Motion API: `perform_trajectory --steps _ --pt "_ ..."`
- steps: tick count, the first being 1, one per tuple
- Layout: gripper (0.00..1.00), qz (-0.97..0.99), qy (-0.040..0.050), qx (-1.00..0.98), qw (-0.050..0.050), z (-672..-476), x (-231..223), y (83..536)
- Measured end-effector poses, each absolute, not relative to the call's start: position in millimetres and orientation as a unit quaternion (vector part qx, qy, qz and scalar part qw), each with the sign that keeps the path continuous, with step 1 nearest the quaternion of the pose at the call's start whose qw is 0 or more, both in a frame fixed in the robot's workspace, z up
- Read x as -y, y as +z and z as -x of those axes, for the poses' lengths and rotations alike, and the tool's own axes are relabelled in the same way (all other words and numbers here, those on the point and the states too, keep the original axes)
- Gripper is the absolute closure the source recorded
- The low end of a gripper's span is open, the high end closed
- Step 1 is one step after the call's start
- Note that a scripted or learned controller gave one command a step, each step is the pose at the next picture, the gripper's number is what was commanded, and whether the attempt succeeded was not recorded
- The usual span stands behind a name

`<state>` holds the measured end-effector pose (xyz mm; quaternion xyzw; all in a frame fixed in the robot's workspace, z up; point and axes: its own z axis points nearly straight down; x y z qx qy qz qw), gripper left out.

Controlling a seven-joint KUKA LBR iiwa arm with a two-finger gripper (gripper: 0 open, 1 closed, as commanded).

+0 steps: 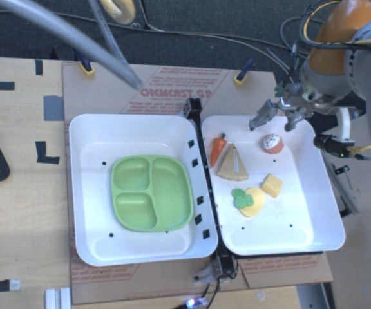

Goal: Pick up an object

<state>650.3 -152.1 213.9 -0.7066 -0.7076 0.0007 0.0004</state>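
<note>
**Hand spread over right bin's top edge, holding nothing**

Hand (277, 116) at the right bin's (321, 201) 12 o'clock rim, fingers spread apart, nothing between them. Red-white ball (272, 143) just below at its 6 o'clock, not touching. In the same bin: carrot (218, 149) at 10 o'clock, wedge (233, 162) beside it, yellow cube (272, 185) near center, yellow-green piece (248, 201) at 7 o'clock. Green tray (152, 192) in left bin (89, 172).

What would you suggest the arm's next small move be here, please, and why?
Probably lower the claw a little toward the round red-and-white toy. Its fingers look spread with nothing between them, it hangs over the right bin's far edge, and that toy lies closest, apart from the other pieces.
</note>
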Motion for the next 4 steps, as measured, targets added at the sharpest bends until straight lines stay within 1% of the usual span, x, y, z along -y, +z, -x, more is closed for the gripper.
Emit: perform_trajectory --steps 1,2,3,4 --pt "0.00 0.707 0.0026 0.707 0.002 -652.9 155 151" --pt "0.00 0.706 0.0027 0.708 0.002 -659.8 149 94" --pt "0.00 0.706 -0.0005 0.708 -0.002 -661.5 148 87" --pt "1.00 0.706 -0.0006 0.709 -0.002 -661.9 147 97"
